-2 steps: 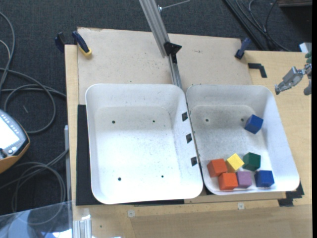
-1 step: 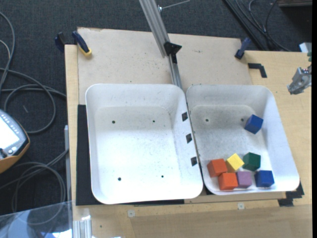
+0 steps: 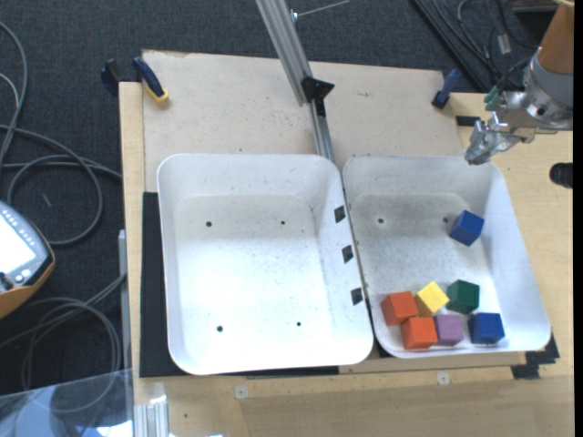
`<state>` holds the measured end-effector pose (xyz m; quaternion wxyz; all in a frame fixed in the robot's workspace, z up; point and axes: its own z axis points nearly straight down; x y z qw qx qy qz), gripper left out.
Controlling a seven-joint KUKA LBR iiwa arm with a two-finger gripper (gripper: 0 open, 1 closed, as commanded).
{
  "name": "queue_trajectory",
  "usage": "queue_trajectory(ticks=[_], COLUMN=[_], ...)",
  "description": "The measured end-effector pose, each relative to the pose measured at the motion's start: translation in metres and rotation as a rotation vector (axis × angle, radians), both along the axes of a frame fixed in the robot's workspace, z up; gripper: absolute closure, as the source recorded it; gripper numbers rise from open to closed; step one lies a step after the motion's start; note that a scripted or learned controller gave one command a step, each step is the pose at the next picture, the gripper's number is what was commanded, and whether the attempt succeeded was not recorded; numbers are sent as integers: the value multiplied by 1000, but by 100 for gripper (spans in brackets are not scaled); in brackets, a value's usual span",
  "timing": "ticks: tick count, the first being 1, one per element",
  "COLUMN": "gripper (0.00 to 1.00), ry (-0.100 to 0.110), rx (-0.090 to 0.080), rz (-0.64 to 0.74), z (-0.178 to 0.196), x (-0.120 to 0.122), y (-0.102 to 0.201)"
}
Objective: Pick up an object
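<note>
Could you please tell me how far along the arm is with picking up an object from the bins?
Nothing looks picked up yet: the lone blue block and the cluster of blocks all lie in the right bin. In hand: the gripper hangs above that bin's far right corner, with no block at it. Left: descend on a block, grasp and lift it.

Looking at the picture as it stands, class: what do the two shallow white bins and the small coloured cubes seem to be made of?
The two shallow white bins look like moulded plastic: rounded corners, smooth matt walls, grey scuffing on the floors. The small coloured cubes, such as the lone blue cube and the orange cube, show flat, solid-colour matt faces with crisp edges, perhaps painted wood or foam; the view leaves it open.
</note>
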<state>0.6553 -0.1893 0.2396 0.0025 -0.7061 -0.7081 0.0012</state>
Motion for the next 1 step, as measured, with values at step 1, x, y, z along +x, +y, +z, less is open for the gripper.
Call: queue_trajectory(ticks=[1], gripper=[0], ry=[-6], rx=[-3], rz=[-1], z=[6], x=[0], y=[-2])
